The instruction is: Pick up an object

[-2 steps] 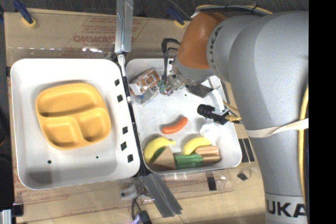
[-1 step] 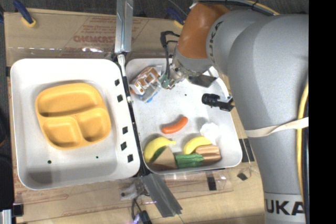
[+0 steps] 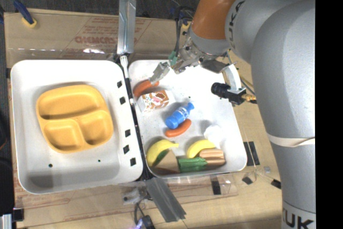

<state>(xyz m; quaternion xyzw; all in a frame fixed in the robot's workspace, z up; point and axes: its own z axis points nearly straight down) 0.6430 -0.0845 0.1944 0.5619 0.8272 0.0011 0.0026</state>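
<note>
From where I stand, the arm (image 3: 268, 35) leans in over the right bin (image 3: 228, 95), and its pincer (image 3: 159, 72) sits low at the bin's upper left corner. Its grey fingers (image 3: 161, 69) angle down and to the left, and their tips meet the upper end of an orange sausage (image 3: 144, 86) — whether they are closed on it or merely touching, I cannot tell, nor how far apart they stand.

That sausage lies by the bin's left wall, its long axis running from lower left to upper right, toward the pincer. Just below it rests a small snack packet (image 3: 153, 101). Nearer the middle, a blue bottle (image 3: 178, 113) lies tilted, cap toward the upper right, with a second orange sausage (image 3: 178, 128) touching its lower side. Along the bin's near edge — two yellow bananas (image 3: 159, 149) (image 3: 199, 146), a green block (image 3: 191, 164) and a tan bread-like piece (image 3: 212, 156).

The left bin (image 3: 21, 115) holds a yellow divided tray (image 3: 74, 117).
</note>
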